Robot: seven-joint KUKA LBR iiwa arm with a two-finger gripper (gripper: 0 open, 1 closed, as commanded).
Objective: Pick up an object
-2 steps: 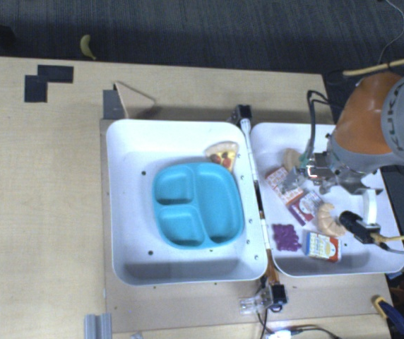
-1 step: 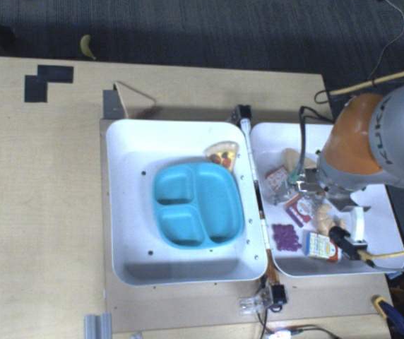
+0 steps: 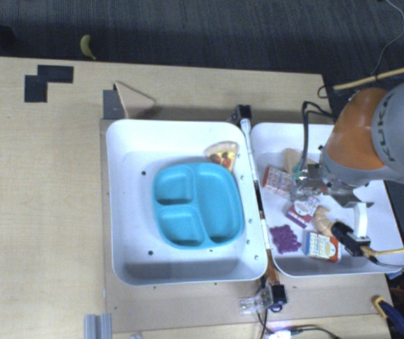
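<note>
My gripper (image 3: 304, 188) hangs low over the middle of the right bin (image 3: 378, 224), with the grey arm and its orange band coming in from the right. Directly under and around it lie a red-and-white packet (image 3: 277, 181) to its left and a small clear and dark red packet (image 3: 301, 210) just in front. A purple bunch of grapes (image 3: 284, 238), a small orange-and-blue carton (image 3: 320, 246) and a tan bread-like piece (image 3: 322, 219) lie nearer the bin's front. A tan item (image 3: 291, 157) sits behind the gripper, partly hidden.
The left bin (image 3: 128, 189) bears a blue divided plate (image 3: 196, 203) in its middle and a pizza slice (image 3: 222, 154) at its far right corner. A ridge (image 3: 253, 182) separates the two bins. Wooden bench surface stretches to the left.
</note>
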